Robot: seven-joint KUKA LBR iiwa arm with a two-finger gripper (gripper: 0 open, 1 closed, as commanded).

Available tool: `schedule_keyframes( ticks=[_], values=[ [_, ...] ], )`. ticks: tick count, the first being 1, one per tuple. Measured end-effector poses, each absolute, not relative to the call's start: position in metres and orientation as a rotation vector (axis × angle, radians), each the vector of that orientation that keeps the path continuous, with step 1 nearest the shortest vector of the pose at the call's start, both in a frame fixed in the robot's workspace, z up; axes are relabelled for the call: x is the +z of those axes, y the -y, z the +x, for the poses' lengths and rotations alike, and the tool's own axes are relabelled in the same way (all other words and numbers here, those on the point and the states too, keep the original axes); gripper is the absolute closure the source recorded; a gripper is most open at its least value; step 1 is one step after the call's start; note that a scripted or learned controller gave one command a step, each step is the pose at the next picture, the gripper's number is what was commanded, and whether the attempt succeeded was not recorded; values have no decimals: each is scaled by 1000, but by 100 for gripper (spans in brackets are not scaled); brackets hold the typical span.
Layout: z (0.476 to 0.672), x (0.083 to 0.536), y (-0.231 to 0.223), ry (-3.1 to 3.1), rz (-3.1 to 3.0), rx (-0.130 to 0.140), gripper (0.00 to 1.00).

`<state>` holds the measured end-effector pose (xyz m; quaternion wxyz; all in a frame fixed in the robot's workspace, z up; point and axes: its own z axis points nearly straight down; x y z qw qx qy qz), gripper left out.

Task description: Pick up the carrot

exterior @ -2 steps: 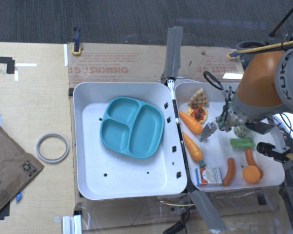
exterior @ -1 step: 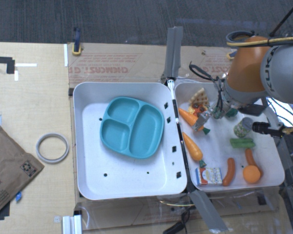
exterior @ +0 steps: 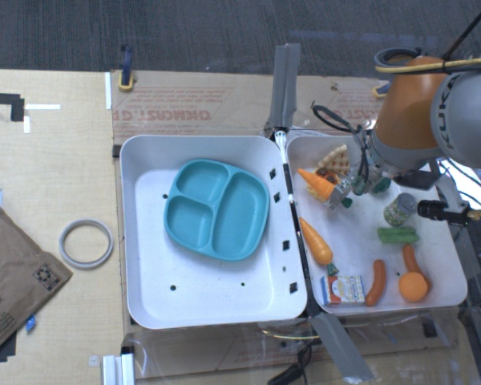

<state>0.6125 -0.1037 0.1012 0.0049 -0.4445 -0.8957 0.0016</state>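
Just to the left of our gripper (exterior: 342, 192), nearly touching its tip, lies one short orange plastic carrot (exterior: 317, 183), long axis running left to right. A second, longer orange carrot (exterior: 316, 242) lies below and to the left, angled along the right white bin's (exterior: 457, 283) left wall. We cannot tell how our gripper is set, and we see nothing held.

Cardboard box (exterior: 12, 283) beyond left edge
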Motion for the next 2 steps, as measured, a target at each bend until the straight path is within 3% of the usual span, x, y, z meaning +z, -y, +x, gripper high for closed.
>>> schedule_keyframes(
  ticks=[1,2],
  values=[
    [624,192,53,2553,-1834,1,100],
    [651,311,92,2461,-1955,3,100]
  ],
)
